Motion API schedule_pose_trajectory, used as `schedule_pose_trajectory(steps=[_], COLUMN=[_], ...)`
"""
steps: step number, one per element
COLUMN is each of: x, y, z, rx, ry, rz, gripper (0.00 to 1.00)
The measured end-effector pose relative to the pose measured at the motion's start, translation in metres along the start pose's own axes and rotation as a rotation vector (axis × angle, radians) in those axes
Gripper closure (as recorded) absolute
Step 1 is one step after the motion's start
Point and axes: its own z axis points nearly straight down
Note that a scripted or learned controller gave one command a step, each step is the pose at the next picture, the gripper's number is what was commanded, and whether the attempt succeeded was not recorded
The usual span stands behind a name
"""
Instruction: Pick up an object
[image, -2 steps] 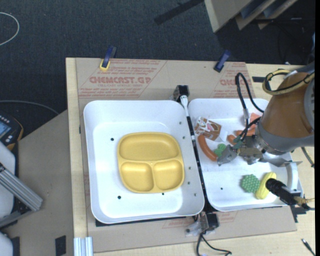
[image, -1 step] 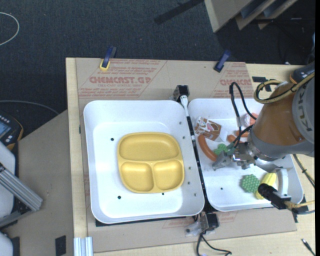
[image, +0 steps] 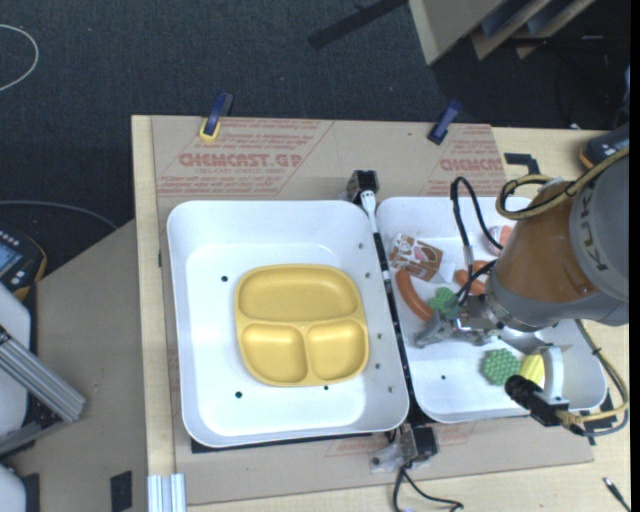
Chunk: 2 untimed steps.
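Camera view: arm (image: 555, 265) hides much of right bin (image: 450, 395); tool (image: 440, 330) state unreadable, near sausage (image: 408, 293).

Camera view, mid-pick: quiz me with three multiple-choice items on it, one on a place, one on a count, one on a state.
1. Where does the yellow tray lie?
A. In the left bin
B. In the right bin
C. On the floor

2. How many compartments does that tray have?
A. Two
B. Three
C. Five

3. Where is the gripper?
A. Over the left bin
B. Parked off the bench
C. Low inside the right bin, among the small items

Answers:
1. A: the tray sits in the middle of the left bin.
2. B: one wide section above two smaller ones.
3. C: the arm reaches into the right bin, its gripper beside the green piece and the orange sausage-shaped item.
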Motion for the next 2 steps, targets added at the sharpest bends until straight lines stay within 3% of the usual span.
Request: schedule_pose_trajectory(steps=[1,2], x=[0.0,-0.002], y=[0.001,0.003], z=[-0.012,-0.076], rx=[-0.005,-0.013], ry=[-0.002,-0.004], rz=[0.001,-0.002], gripper=[1.0,1.0])
